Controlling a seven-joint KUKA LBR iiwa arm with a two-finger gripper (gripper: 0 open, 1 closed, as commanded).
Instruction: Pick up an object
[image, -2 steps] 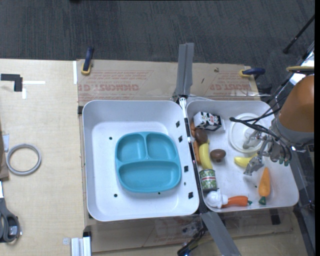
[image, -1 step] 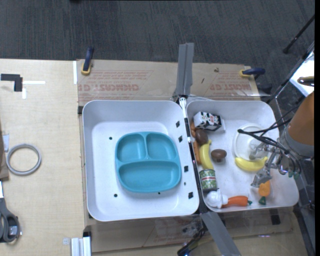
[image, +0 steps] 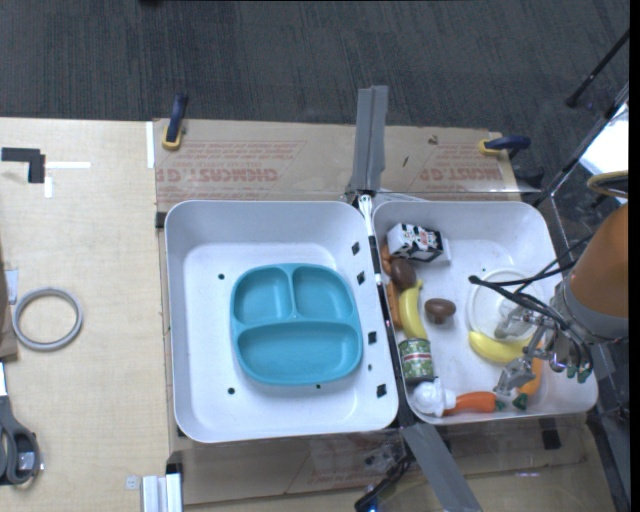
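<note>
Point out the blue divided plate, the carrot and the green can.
blue divided plate (image: 297, 338): camera view, on its large lower compartment.
carrot (image: 473, 403): camera view, on its orange body.
green can (image: 415, 359): camera view, on its label.

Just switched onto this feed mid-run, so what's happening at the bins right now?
The arm reaches in from the right, its gripper low over the right bin, by a banana and a carrot. I can't see anything between its fingers, so no pick is confirmed. A second banana, a green can and other small items lie along that bin's left side. The left bin holds a blue divided plate.
</note>
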